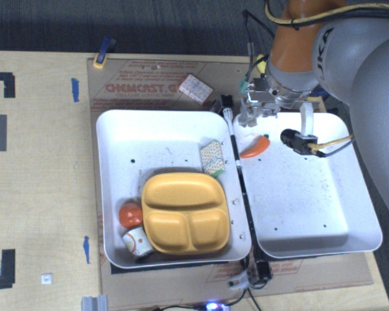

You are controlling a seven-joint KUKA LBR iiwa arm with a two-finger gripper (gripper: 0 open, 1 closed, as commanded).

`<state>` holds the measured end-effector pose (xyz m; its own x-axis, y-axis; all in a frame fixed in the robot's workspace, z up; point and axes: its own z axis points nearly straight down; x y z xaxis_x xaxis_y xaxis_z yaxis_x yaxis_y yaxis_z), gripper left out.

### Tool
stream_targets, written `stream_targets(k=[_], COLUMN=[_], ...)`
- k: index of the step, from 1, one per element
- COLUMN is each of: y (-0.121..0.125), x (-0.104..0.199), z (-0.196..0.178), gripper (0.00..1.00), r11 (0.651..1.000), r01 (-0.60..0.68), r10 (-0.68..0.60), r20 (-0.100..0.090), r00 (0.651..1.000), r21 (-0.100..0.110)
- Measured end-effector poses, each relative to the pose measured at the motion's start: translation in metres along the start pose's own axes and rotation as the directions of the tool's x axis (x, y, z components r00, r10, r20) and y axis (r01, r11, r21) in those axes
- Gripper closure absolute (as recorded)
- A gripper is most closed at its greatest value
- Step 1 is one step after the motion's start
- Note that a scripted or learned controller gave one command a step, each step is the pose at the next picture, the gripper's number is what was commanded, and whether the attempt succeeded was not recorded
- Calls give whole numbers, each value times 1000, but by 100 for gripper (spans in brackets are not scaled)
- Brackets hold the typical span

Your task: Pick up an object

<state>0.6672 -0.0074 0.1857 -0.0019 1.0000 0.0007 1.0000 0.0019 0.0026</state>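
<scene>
An orange carrot-shaped piece [255, 147] lies in the right bin [311, 206], near its far left corner. My gripper [248, 116] hangs just above and behind it, over the bin's back left rim, and nothing shows in its grasp. In the left bin [117, 141] lies a yellow divided plate [185, 211], with a red ball [130, 214] and a small white and orange toy [137, 240] at its left. A patterned packet [212, 157] lies beside that bin's right wall.
A small printed card [195, 88] lies on the cardboard sheet [142, 83] behind the left bin. The raised rims of the two bins meet right under the gripper. A black cable fitting [297, 139] hangs over the right bin's back.
</scene>
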Motion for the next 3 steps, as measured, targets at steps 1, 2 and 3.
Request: stream_targets(k=[1, 2, 3], y=[0, -32, -88], x=[84, 130, 170], z=[-48, -40, -41], gripper=[100, 100, 100], r11=[1000, 1000, 1000], r01=[0, 0, 0], r10=[0, 0, 0], r20=[0, 0, 1], r00=[1000, 1000, 1000], r21=[0, 5, 6])
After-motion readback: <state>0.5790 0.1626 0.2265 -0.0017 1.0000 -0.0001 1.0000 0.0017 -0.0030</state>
